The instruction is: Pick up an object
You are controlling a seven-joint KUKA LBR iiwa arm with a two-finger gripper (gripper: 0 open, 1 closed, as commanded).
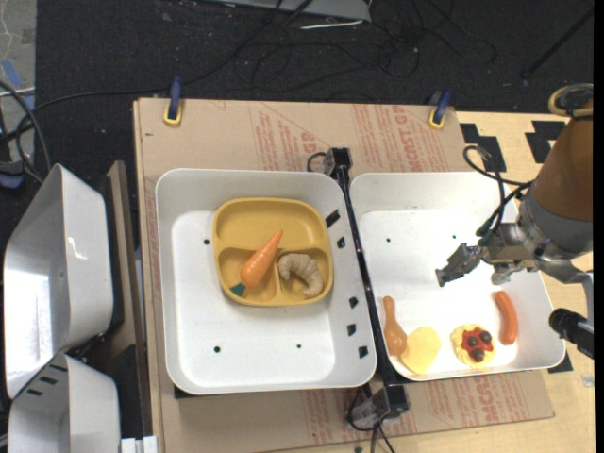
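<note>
Nothing is picked up yet: the gripper hangs over bare floor in the right bin on the counter, and whether its fingers are parted or closed I cannot tell. The likely targets lie along that bin's near edge. The sausage lies nearest, its long axis running roughly near-to-far. The spoon, yellow disc and tart sit beside it. Approach and grasp both remain.
</note>
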